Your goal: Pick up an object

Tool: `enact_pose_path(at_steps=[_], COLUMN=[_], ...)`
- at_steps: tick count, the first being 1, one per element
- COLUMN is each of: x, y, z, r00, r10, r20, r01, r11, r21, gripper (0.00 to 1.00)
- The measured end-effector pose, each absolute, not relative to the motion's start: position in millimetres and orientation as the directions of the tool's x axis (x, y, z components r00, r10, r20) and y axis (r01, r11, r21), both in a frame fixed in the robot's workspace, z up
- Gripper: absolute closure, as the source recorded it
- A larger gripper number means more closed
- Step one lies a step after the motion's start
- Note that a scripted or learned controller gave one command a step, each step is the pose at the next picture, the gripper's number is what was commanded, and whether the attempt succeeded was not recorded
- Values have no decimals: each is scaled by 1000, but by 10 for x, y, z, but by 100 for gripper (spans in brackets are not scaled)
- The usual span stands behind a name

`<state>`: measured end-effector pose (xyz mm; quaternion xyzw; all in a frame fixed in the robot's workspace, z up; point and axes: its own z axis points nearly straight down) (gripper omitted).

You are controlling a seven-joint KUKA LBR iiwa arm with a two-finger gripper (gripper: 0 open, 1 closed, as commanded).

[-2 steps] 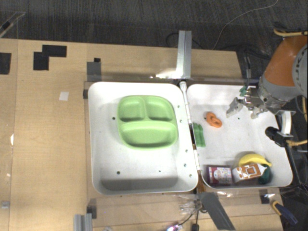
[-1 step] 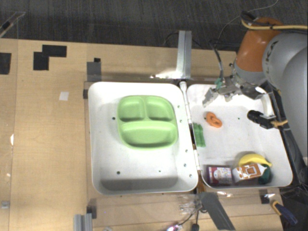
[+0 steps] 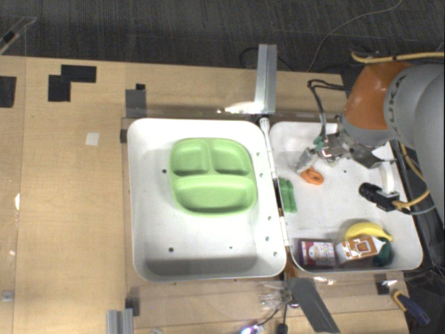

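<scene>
Hovering low over the upper part of the right shallow white plastic bin (image 3: 400,252), the arm's two-finger hand (image 3: 311,160) points down and leftward, its tip just above and beside a small orange rounded object (image 3: 313,177) that lies on the bin floor. Whether the hand is parted or closed cannot be told from this slanted view, and nothing is seen gripped in it. That orange piece looks like the likeliest target, since it sits nearest the hand and apart from its neighbours.

A flat green strip (image 3: 287,194) rests against the bin's left wall, awkward to reach because the wall crowds it. Along the near wall, a dark red rectangular packet (image 3: 317,252), a brown carton (image 3: 360,248) and a yellow banana-shaped toy (image 3: 368,229) are bunched together and touching, leaving little room between them. The middle of this bin's floor is open.

In the left white bin (image 3: 146,256) a light green three-compartment plastic plate (image 3: 211,174) lies well away from its walls, on the wooden counter (image 3: 62,207) side.
</scene>
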<state>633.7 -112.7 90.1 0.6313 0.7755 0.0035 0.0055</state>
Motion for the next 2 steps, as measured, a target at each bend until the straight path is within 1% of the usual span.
enact_pose_path(at_steps=[1, 2], x=[6367, 6618], y=[-1100, -474], z=[1039, 1874], r00=[-205, -111], r10=[979, 994], r20=[-2, -1], r01=[979, 994], r11=[205, 111], r21=[21, 7], gripper=[100, 100])
